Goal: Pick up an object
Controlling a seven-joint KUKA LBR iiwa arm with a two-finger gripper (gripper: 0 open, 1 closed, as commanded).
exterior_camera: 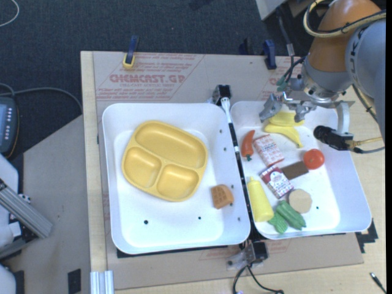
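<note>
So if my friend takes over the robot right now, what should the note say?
Hand: hovering at the top of the right bin, just above the banana. I can't tell if it is open or shut, and nothing shows in its grip.
Right bin: banana, tomato, red pepper, two small packets, a brown bar, yellow bottle, green veg, a round tan piece.
Left bin: yellow tray and a bread piece.
Done: nothing picked up yet.
Left: grab one object and lift it; the banana is nearest.
</note>
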